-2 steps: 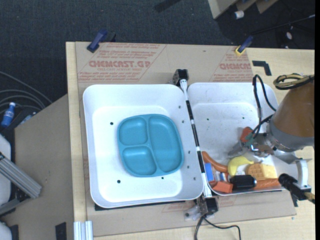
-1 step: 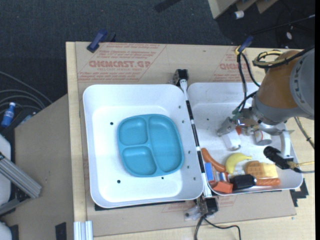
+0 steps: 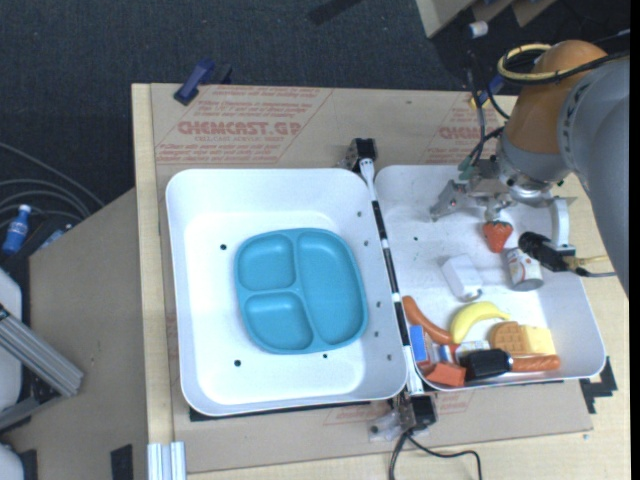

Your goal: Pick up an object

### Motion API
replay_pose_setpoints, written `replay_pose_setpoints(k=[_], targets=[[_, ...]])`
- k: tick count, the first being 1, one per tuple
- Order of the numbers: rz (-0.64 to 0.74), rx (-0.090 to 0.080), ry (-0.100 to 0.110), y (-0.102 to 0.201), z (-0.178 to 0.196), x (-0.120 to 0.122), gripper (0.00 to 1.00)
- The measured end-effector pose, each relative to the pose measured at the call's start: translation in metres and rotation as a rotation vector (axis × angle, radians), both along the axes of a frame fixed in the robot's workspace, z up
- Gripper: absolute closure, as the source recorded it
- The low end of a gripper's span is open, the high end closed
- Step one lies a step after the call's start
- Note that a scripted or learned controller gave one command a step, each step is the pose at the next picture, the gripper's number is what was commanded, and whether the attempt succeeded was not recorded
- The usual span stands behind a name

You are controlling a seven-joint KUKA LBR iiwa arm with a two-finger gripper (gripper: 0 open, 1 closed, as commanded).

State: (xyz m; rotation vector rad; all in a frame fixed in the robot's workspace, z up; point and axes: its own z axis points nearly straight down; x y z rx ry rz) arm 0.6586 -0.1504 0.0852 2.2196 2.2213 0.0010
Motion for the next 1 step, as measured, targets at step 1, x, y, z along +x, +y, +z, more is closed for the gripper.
replay_pose_setpoints(k=[1], targets=[[0.0, -0.001, -0.001, -0.0147, -0.0001, 0.0082, 0.0]])
